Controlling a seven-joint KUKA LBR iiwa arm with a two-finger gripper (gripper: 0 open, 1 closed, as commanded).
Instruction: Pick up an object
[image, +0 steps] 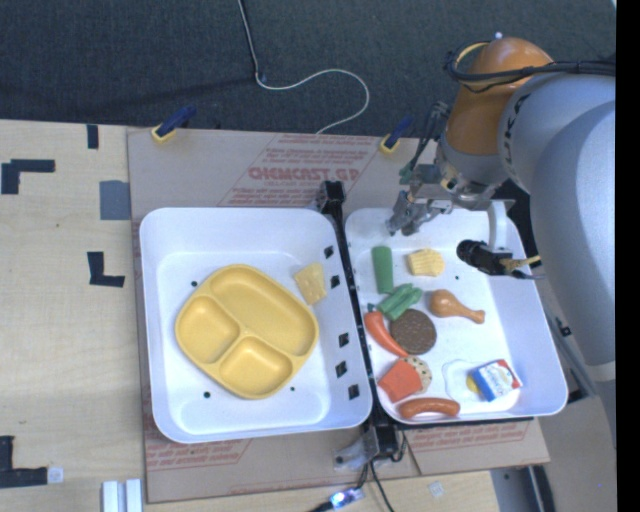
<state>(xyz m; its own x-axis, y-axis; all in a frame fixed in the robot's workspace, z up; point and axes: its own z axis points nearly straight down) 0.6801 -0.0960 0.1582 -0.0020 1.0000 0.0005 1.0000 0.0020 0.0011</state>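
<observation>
Your gripper (410, 216) hovers at right bin's (535, 330) far edge – finger state can't tell. Nearest target: corn piece (426, 263). Risk – crowded toys, fingers may snag neighbouring green cucumber (382, 269).

White bins (160, 300); yellow divided plate (246, 329), pale yellow cheese wedge (311, 283). Green cucumber (382, 268), green bean pods (400, 299), orange carrot (381, 332), brown patty (412, 331), tan drumstick (457, 306), yellow corn (426, 263), red sausage (429, 408), blue-red-white carton (494, 380). Tan worktop (60, 350) with black marks.
</observation>
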